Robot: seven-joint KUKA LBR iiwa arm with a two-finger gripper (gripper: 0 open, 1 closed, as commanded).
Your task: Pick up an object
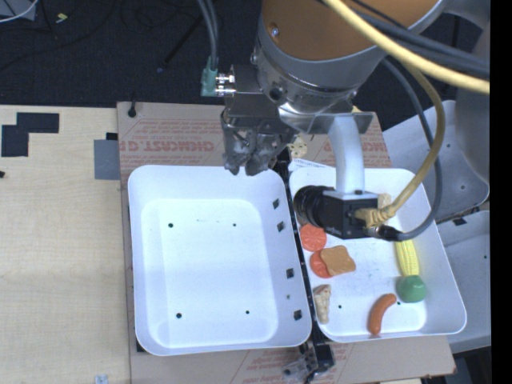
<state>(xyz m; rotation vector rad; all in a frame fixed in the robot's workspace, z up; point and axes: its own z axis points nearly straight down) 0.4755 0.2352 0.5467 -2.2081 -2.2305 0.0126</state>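
Your claw hangs near the top centre of the frame, above the far rim where the two bins meet; you cannot tell its state from this slant. Nothing shows in it. The pickable things lie in the right bin: red slices, toast-like piece, corn, green ball, sausage. Judged so, the pick is not yet made.

Two white bins side by side. Toy foods number seven — two red slices, one toast piece, one corn cob, one green ball, one sausage, one pale chunk.
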